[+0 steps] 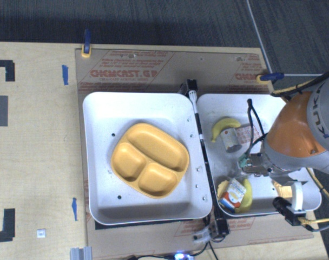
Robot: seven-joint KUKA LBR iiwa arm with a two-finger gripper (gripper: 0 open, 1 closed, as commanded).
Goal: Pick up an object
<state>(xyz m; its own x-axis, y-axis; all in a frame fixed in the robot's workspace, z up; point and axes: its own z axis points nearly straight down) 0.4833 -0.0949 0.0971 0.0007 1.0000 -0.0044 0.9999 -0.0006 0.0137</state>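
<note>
From my remote station I count two shallow white bins on the cardboard-lined bench. The left bin (97, 145), glossy moulded plastic with rounded corners, holds one item: a yellow three-compartment tray (149, 158), smooth and bulging, lying at the bin's centre with its long axis running from 10 to 4 o'clock. The right bin (218, 104) touches it along a shared edge. In it I count four small objects. At 12 o'clock of the bin's floor lies one curved yellow banana (225, 125), with a squat grey cylindrical container (229, 139) touching its underside and a crinkled printed wrapper (243, 133) just beside that, toward 3 o'clock. At 6 o'clock sits a second banana-shaped yellow piece (245, 195), partly covered by a small packet with red, white and blue print (232, 195). The gripper (255, 164) hangs between these two clusters, beneath the orange band (291, 131); I cannot tell how it is set, and nothing is visibly caught in it.
</note>
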